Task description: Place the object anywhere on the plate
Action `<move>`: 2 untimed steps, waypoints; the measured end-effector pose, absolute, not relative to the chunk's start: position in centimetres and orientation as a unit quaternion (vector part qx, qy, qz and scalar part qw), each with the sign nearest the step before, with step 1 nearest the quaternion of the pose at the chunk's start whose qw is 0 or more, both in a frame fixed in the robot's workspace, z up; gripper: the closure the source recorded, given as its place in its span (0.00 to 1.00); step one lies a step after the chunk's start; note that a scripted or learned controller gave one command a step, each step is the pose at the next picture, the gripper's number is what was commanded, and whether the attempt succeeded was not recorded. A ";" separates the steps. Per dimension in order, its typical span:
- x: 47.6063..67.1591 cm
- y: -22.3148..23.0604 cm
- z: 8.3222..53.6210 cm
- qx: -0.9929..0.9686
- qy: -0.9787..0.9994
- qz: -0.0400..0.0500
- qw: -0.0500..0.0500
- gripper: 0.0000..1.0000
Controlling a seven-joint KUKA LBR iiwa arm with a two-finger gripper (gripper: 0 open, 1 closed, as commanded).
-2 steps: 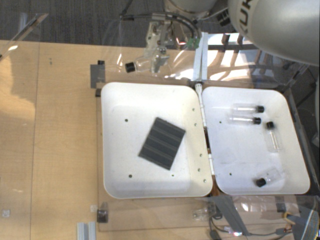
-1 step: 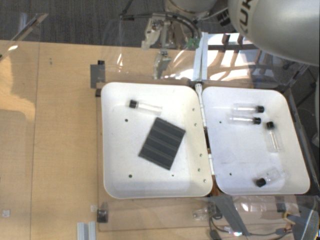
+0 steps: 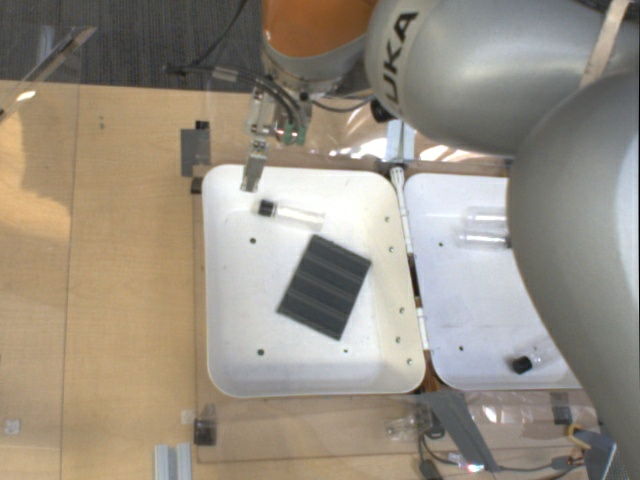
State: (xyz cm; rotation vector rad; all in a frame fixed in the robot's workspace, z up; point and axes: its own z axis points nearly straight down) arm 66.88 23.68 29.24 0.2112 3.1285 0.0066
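I see the gripper [image 3: 252,173] at the left bin's [image 3: 225,358] upper-left rim, grip state unclear; plate [image 3: 324,287] centre-frame, vial [image 3: 288,211] just above it.

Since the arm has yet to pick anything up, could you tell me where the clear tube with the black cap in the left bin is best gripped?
Grip the clear tube at mid-length, coming straight down with the claw closing across its narrow width. It lies flat and nearly level across the left bin, clear of the dark ribbed plate, so both long sides look free. The round body may roll, so centre the grip.
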 end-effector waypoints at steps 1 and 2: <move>64.6 23.6 13.0 0.123 0.992 0.002 0.002 0.00; 64.9 23.6 14.4 0.124 0.992 0.006 0.007 1.00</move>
